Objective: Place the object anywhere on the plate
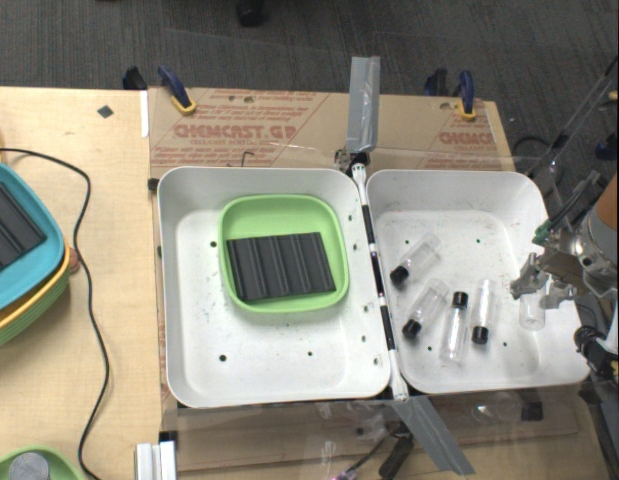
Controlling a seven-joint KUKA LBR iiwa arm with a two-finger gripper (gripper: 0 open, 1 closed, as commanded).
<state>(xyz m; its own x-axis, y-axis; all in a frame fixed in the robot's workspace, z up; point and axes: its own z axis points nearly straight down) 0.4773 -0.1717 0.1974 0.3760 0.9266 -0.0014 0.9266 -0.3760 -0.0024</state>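
Note:
A green square plate (281, 215) sits in the left white bin (189, 298), with a dark ribbed mat (279, 266) lying on it. Several clear vials with black caps lie in the right white bin (439, 368): one (417, 259) near the divider, others (425, 309) (455, 326) (481, 310) toward the middle. My gripper (537, 290) hangs low over the right bin's right side, far from the plate. Another clear vial (532, 314) shows just beneath it; whether it is held is unclear.
A raised divider (374, 268) separates the two bins. Brown cardboard (249, 123) held by blue clamps lies behind them. Stacked teal and green dishes (19, 258) and a black cable (89, 298) occupy the wooden bench at left.

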